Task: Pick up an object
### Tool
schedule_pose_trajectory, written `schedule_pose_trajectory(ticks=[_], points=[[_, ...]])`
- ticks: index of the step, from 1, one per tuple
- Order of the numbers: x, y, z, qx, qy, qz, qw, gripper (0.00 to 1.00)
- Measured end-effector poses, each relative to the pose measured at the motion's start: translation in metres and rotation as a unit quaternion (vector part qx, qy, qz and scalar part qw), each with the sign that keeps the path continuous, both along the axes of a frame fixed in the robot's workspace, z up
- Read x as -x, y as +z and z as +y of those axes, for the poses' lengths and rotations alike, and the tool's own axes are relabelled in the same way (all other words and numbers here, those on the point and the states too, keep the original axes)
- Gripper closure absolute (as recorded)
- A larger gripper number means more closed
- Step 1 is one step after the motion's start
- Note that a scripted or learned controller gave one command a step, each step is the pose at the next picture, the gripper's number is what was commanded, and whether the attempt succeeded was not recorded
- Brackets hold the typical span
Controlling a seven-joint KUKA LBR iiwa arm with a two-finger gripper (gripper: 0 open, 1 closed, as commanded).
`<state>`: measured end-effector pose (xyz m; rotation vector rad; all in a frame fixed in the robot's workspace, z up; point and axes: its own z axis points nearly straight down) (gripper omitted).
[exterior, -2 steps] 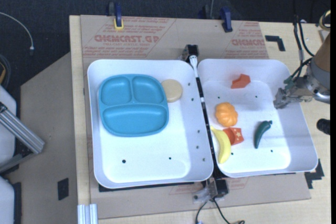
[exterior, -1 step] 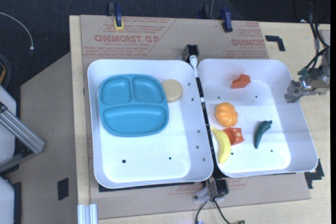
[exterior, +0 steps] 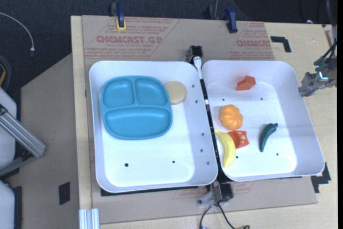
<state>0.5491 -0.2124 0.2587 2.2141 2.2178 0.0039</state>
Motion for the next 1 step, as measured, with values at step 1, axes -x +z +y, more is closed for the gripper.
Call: schedule_pose_trajectory(ticks=[1], points=[[-0.0011,0.0278,-0.0003,-0.0003,0.0,0.001,1.0,1.0]])
